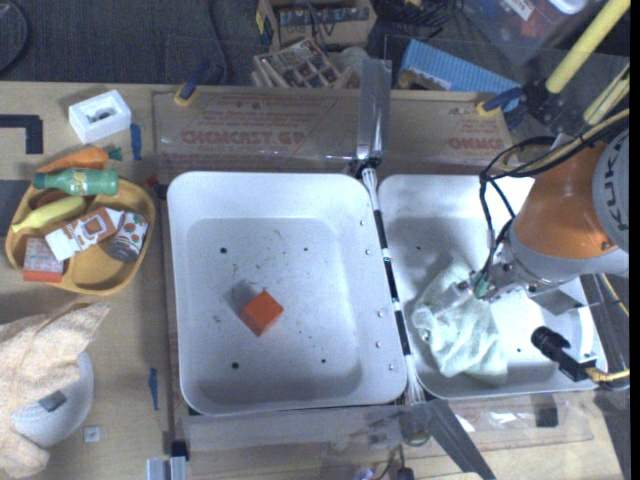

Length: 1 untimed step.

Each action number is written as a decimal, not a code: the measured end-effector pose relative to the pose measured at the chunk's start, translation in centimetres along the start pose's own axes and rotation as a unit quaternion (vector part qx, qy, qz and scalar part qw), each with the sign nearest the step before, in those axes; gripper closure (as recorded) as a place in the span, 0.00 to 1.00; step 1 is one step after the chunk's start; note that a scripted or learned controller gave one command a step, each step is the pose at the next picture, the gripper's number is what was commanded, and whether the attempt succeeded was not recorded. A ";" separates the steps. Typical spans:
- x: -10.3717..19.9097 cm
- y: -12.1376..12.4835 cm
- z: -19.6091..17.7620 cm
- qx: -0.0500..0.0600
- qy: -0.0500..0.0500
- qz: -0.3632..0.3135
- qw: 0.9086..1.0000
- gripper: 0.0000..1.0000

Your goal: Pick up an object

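An orange block (263, 311) lies alone near the middle of the left bin (200, 208). In the right bin (420, 203) a crumpled white-and-pale-green cloth (458, 326) is heaped by the front left. My gripper (483, 288) hangs over the right bin at the cloth's upper right edge, low and close to it. The wrist body and cables hide its fingertips, and I cannot tell whether it touches the cloth.
A yellow bowl (100, 273) of toy food sits on the bench at far left, with a small white box (100, 116) behind it and a beige cloth (45, 353) in front. The ridge between the bins (385, 268) runs just left of the cloth.
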State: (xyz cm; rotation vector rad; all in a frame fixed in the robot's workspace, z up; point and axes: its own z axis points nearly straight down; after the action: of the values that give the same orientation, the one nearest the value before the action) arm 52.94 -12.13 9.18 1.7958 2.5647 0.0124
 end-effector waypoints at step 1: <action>0.2 5.8 -1.4 0.005 0.001 -0.018 1.000 0.00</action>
State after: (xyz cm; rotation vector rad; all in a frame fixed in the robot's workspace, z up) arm 58.32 -10.00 10.63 1.7525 2.6031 0.0026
